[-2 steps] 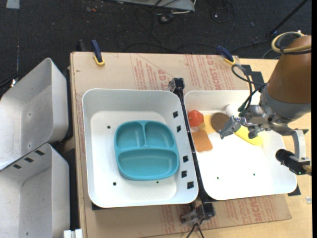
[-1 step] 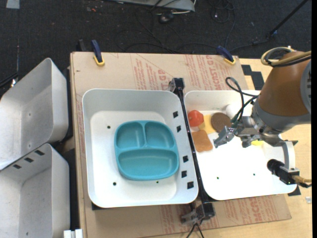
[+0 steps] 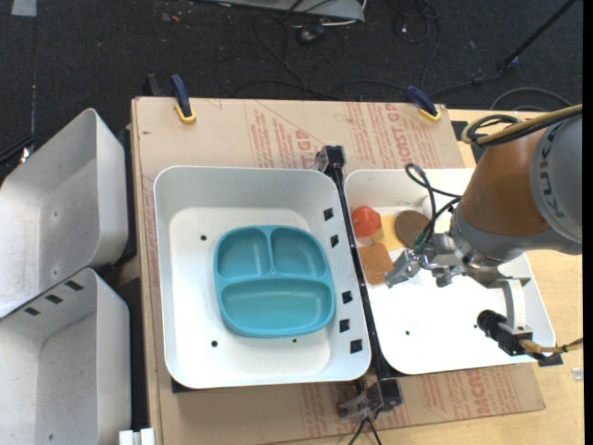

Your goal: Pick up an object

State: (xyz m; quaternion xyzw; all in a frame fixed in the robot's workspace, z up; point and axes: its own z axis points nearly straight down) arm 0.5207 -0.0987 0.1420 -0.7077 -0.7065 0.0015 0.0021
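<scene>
Tabletop (image 3: 232, 119): carries both bins.
Tool (image 3: 414, 265): you cannot tell its state from this angle.
Orange block (image 3: 375, 263): just left of the tool, your likeliest target.
Red ball (image 3: 366, 219): beyond it.
Advice: centre over one object, then descend.

brown disc (image 3: 409, 227) partly behind arm (image 3: 505, 202)

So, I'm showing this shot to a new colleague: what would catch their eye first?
Probably the turquoise divided tray lying alone in the left bin. Next, the arm's orange band over the right bin, with the gripper low beside a red object, a tan piece and a brown disc.
</scene>
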